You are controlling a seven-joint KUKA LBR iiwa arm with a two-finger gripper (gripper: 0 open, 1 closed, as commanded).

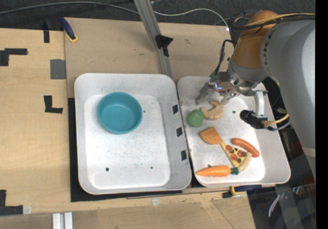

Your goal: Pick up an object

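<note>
My gripper (214,95) hangs over the back of the right bin (274,166), its dark fingers spread, with nothing seen between them. Just below the fingertips lies a tan croissant-shaped toy (213,112). A green ball (195,118) rests to the left of that toy, near the bin's left wall. Further forward lie an orange wedge (209,135), a pizza slice (236,156), a red sausage (245,147) and an orange carrot (213,171). The left bin (97,171) holds a teal bowl (120,112).
A slanted grey metal post (148,18) rises behind the bins. Cables run across the back of the bench and beside the arm's wrist (253,48). A black-and-white fitting (256,115) sits at the right bin's right side.
</note>
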